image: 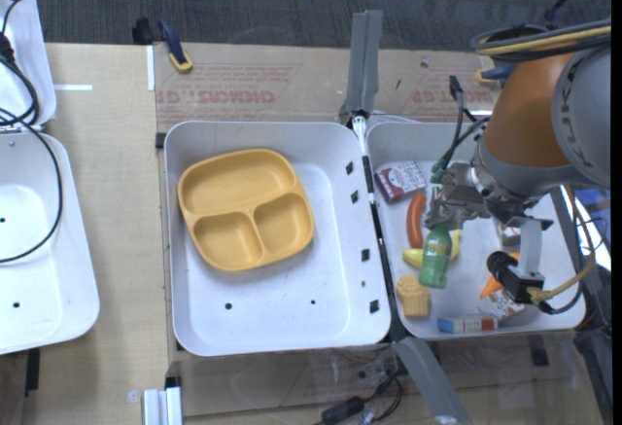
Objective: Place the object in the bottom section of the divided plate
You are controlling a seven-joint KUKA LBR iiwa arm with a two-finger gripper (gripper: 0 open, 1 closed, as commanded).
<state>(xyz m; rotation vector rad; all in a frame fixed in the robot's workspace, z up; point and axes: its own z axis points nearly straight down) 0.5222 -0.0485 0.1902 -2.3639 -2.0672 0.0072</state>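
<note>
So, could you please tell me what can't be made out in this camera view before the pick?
- Pincer: in the camera view the wrist hides its tips, so its state and any contact with the green bottle cannot be told.
- Right bin: the arm's orange band covers its far right part.
- Small items by the near wall: too small to identify.
- Yellow divided plate: fully visible.
</note>
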